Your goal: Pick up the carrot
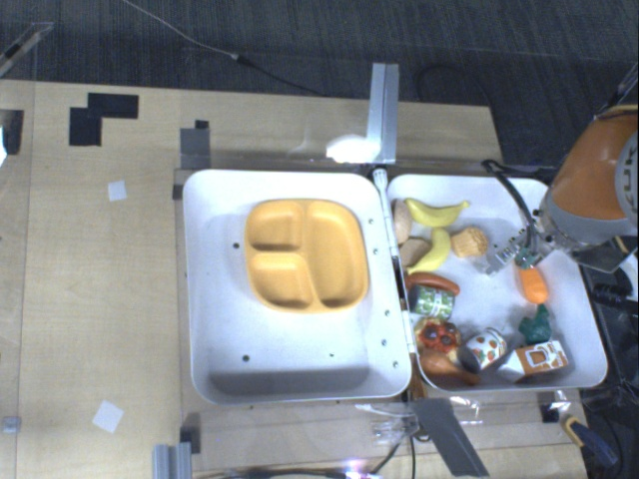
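- The grey arm with its orange band [597, 180] reaches in from the right edge, ending in a small metal pincer [514, 252] over the right white bin [589, 317].
- The pincer's tips are small and blurred against the bin floor. Whether it is spread or closed cannot be told, and nothing can be seen gripped in it.
- The carrot [535, 285], a short orange piece with a green tip, lies on the bin floor just below and slightly right of the pincer. Its green tip points up toward the pincer; whether the two touch cannot be told.
- To the pincer's left, close by, sits a round tan bread roll [469, 241].
- Farther left lie two yellow bananas [435, 211], one above the other, near the bin's left wall.
- Below and left of the pincer lies a red and green item [433, 294], too small to name.
- Well below the pincer, along the bin's near edge, sit a dark green toy [537, 323], a small orange and white carton [543, 358], a white ball with coloured patches [485, 347] and a dark red item [439, 338].
- Far to the pincer's left, the left white bin [215, 307] holds a yellow divided plate [304, 252] with three compartments.
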You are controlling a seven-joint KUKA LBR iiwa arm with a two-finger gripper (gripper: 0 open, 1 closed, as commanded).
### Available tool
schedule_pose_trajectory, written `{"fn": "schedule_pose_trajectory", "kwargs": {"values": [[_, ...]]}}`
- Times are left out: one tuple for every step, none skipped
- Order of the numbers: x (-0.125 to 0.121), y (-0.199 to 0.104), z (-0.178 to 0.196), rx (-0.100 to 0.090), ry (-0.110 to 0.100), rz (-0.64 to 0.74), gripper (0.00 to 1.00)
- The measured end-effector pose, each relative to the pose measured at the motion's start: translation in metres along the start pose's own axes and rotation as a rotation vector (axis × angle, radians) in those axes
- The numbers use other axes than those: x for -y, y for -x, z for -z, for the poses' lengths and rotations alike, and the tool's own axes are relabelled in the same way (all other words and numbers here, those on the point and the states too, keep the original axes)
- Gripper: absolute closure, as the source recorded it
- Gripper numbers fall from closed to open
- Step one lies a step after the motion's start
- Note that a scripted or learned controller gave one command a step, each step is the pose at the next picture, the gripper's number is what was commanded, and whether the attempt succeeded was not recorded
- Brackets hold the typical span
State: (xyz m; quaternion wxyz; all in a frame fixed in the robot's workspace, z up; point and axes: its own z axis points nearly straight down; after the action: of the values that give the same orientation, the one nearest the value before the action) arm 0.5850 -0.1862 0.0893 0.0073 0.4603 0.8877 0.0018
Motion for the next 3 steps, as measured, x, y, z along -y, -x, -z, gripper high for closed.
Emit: {"fn": "schedule_pose_trajectory", "kwargs": {"values": [[0.074, -0.025, 0.002, 0.0, -0.003, -0.079, 1.0], [0.07, -0.026, 0.001, -0.001, 0.0, -0.075, 0.0], [0.013, -0.007, 0.0, -0.002, 0.0, -0.128, 0.0]]}}
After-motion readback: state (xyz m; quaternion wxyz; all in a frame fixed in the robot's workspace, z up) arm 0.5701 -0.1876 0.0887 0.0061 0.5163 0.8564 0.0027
